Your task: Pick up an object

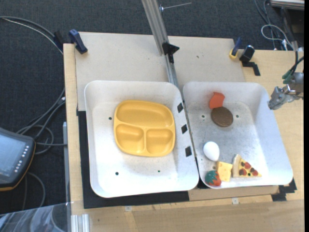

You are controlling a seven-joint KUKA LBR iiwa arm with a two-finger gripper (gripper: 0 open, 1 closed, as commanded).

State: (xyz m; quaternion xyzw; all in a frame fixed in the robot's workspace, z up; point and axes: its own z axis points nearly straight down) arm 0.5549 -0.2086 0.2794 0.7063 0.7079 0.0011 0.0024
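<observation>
In the right bin (270, 129) lie several toy foods: an orange-red block (217, 100) at the back, a brown round cookie (222, 117) just in front of it, a white egg (211, 151), a yellow cheese wedge (224, 170), a pizza slice (245, 168) and a small red-and-green piece (212, 178) at the front corner. My gripper (279, 99) pokes in at the right edge, above the bin's right rim and apart from all the objects. Its fingers are too small and blurred to read.
The left bin (96, 129) holds a yellow divided plate (144, 127). A slanted metal post (157, 21) rises behind the gap between the bins. Clamps (77, 40) (246, 54) sit at the bench's back corners. Cables lie on the floor at left.
</observation>
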